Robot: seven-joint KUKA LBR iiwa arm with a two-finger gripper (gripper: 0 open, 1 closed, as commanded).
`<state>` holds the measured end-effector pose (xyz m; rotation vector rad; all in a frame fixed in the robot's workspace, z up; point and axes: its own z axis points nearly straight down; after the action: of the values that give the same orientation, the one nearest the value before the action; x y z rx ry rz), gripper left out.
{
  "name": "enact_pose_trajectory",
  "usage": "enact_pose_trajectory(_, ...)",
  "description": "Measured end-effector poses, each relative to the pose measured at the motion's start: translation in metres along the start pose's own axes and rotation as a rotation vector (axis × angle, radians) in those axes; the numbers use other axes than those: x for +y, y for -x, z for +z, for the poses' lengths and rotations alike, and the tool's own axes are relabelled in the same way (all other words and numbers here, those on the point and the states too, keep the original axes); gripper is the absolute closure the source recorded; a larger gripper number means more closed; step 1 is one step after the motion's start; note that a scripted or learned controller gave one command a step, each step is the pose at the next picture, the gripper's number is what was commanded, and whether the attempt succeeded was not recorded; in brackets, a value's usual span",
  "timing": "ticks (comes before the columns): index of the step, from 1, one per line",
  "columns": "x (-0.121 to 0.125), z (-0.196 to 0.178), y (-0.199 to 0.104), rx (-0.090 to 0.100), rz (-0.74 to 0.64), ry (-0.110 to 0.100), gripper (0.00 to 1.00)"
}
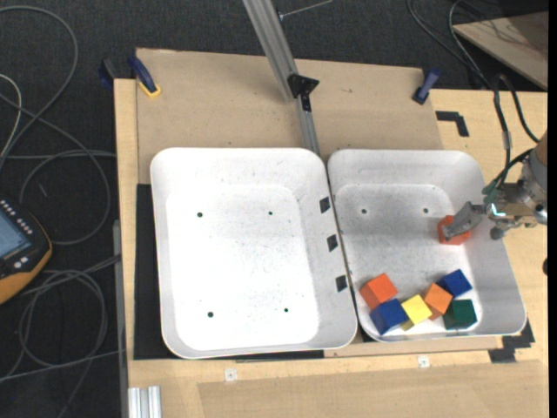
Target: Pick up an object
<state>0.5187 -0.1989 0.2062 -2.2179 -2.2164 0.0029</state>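
My gripper (484, 215) reaches in from the right edge over the right bin (396, 177), by its right wall. A small red block (452, 230) lies right at the gripper's left tip, touching or nearly touching it; I cannot tell whether it is held. In the bin's front corner sits a cluster of blocks: an orange block (379, 288), a blue block (390, 315), a yellow block (416, 309), a second orange block (438, 299), another blue block (454, 282) and a green block (460, 313).
The left bin (235, 168) sits beside the right one, a row of black clips (332, 243) between them. A slanted metal pole (278, 46) rises from the back of the bench. Cables and a handheld device (16, 246) lie on the floor at left.
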Motion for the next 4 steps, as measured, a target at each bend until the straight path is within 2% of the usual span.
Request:
enact_pose_trajectory(1,0.001,-0.002,0.000,-0.002,-0.001,0.005,0.00)
enact_pose_trajectory(3,-0.007,0.089,0.010,0.000,0.000,0.000,0.00)
enact_pose_trajectory(4,-0.007,0.108,0.010,0.000,-0.001,0.002,0.00)
